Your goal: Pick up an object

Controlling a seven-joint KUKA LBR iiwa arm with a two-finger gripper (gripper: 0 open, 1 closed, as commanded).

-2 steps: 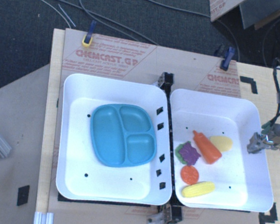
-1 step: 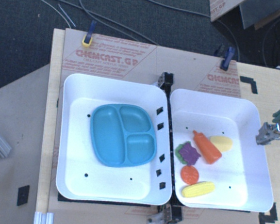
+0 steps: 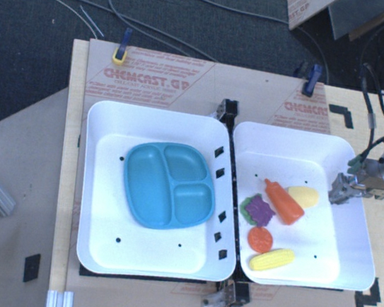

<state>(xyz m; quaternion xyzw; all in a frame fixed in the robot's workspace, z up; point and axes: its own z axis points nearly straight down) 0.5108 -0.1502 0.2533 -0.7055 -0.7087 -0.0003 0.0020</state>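
While the two white bins sit side by side on the bench, the left bin [image 3: 94,231] holds the biggest item, a blue sectioned plate [image 3: 169,184], a broad, stiff, slick thing that a two-finger gripper could probably take only by its rim. Smaller toy foods cluster in the right bin [image 3: 350,244]: an orange carrot [image 3: 285,202] lying at a slant, touching a yellow lemon-like piece [image 3: 304,196] at its upper right, with a yellow corn cob [image 3: 272,259] near the front wall, a purple bunch [image 3: 260,211] just left of the carrot, and a small red tomato [image 3: 260,239] between the bunch and the cob. All look like light, hard, smooth plastic, apt to slide, so the cob, lying apart, likely offers the easiest hold across its narrow middle. At the right bin's far side hangs the gripper [image 3: 344,188], holding nothing that I can see; whether it is spread or closed cannot be told.
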